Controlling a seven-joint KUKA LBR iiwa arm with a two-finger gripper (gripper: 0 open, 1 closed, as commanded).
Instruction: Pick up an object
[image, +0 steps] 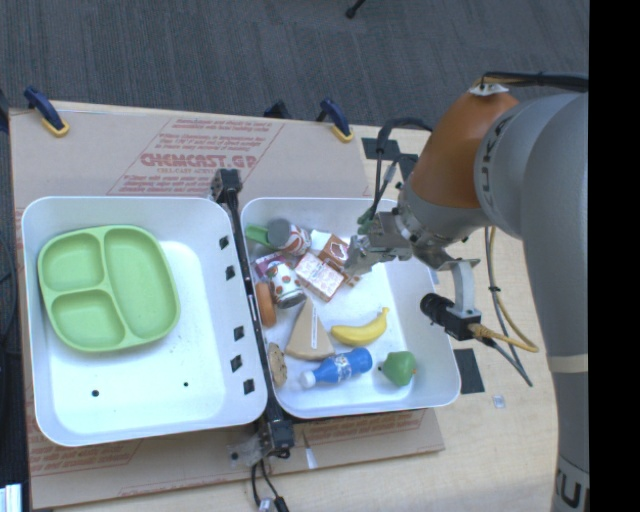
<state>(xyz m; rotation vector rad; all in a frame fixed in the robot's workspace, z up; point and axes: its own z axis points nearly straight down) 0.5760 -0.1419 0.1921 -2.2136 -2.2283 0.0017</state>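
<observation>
Banana (362, 328) among clutter in right white bin (432, 330); fingers (362, 250) above, spread unclear.

Divided plate (108, 288) in left bin (200, 400); banana (361, 328), bottle (338, 368), cartons (318, 275) crowded in right bin (440, 375).

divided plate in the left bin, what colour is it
Light green; the divided plate shows plainly in the camera view, lying in the left bin.
</observation>
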